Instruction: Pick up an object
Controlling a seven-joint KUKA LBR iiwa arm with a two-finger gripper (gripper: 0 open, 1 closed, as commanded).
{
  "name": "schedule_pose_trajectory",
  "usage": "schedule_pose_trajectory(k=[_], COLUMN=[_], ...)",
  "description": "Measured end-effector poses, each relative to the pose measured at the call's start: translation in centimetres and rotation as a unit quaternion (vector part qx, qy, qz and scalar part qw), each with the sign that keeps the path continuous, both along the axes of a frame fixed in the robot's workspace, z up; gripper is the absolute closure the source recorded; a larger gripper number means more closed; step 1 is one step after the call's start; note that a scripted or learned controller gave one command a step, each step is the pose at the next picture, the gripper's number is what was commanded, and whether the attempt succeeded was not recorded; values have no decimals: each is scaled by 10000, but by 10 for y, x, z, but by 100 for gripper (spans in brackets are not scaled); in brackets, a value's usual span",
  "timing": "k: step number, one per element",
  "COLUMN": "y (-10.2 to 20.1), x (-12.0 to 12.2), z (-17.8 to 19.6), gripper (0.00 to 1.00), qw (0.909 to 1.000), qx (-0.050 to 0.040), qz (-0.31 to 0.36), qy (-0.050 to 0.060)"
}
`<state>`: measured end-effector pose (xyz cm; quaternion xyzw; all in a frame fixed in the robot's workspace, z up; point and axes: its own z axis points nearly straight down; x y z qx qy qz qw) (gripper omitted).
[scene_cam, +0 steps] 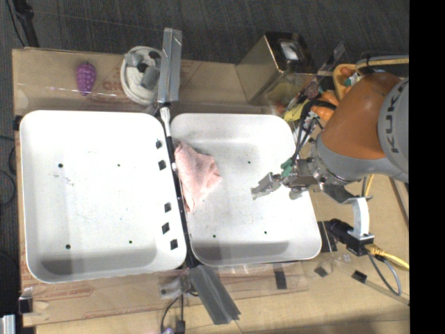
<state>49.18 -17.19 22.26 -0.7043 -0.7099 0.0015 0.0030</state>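
A crumpled pink cloth [195, 174] lies in the right bin [229, 249], against its left wall. My gripper [268, 184] hangs over the right half of that bin, well to the right of the cloth and apart from it. Its grey fingers point left and nothing shows between them. The arm with its orange band [358, 117] reaches in from the right.
The left bin [90, 256] stands beside the right one, with a divider with black clips [167, 186] between them. Behind the bins sit a purple object [85, 77], a white roll [141, 74] and a metal box [274, 61]. Cables and clutter lie at the right.
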Motion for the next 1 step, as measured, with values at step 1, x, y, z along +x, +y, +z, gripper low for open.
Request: schedule_pose_trajectory(k=[1], y=[99], x=[55], z=[5], gripper=[0], qw=[9995], qx=[-14], qz=[-326], qy=[-14])
